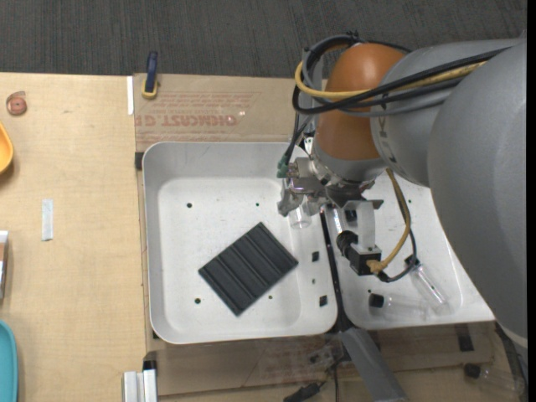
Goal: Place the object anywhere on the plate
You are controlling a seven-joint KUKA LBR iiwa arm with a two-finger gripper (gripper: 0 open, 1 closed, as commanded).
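- Dark ribbed plate (249,268) flat on the floor of the left bin (167,249), near the bin's middle, turned askew with one corner toward 12 o'clock.
- Pincer (300,209) over the left bin's right-hand part, at about 1 o'clock from the plate, near the plate's upper corner but apart from it.
- Cannot tell whether the pincer is parted or closed; tip too blurred and cluttered to read, and no thing plainly seen in its grasp.
- Something pale and glassy at the pincer's tip, too unclear to name.
- Clear object (425,286) lying in the right bin (419,312), at about 3 o'clock from the plate and well apart from it, not on the plate.
- Small black piece (377,301) also in the right bin, at 8 o'clock from the clear object.
- Grey arm (469,141) reaching in from 3 o'clock, with the orange band (356,99) above the wrist and a yellow cable (400,239) looping down beside it.
- Brown cardboard sheet (201,111) at 12 o'clock of the left bin, with a blue clamp (152,72) at its upper left corner.
- Pale bench (67,224) at 9 o'clock of the bins.
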